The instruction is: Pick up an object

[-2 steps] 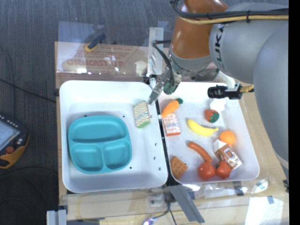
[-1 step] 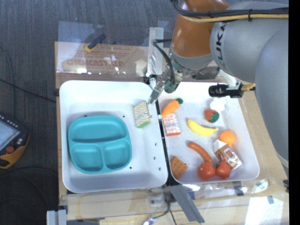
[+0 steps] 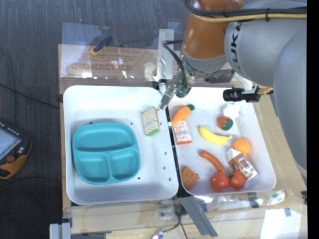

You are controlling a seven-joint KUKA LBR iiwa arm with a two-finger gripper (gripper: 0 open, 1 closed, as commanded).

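My gripper (image 3: 164,102) hangs over the divider between the two bins, near their back edge. Its fingers look shut, drawn to one narrow tip with nothing between them. Just below that tip, a small yellow-green patterned box (image 3: 150,121) lies in the left bin (image 3: 75,96), apart from the gripper. An orange carrot (image 3: 181,113) and a red and white carton (image 3: 182,132) lie right of the tip in the right bin (image 3: 264,153).
A teal divided plate (image 3: 104,151) fills the left bin's front left. The right bin also holds a banana (image 3: 215,136), strawberry (image 3: 225,122), orange (image 3: 241,146), red sausage (image 3: 212,159), two tomatoes (image 3: 220,181), a brown carton (image 3: 242,164) and a waffle (image 3: 189,177).
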